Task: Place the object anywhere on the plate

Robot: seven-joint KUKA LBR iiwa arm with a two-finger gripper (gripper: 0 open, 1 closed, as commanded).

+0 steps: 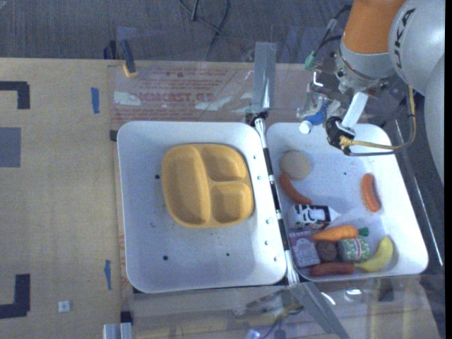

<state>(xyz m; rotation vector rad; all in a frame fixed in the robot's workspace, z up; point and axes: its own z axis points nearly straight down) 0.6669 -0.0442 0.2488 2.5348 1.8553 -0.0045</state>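
The grey, orange-banded arm (381, 20) hangs its gripper (313, 113) beyond and right of the yellow, three-compartment plastic plate (207, 184); open or closed, I can't tell. Right of the plate lies a round tan toy bun (295, 164), clear of the gripper.

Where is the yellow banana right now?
In the camera view, the banana lies in the right bin, in its bottom right corner, a little to the right of the carrot.

The left bin (141, 253) and right bin (332, 179) lie side by side on a tan bench (56, 210).
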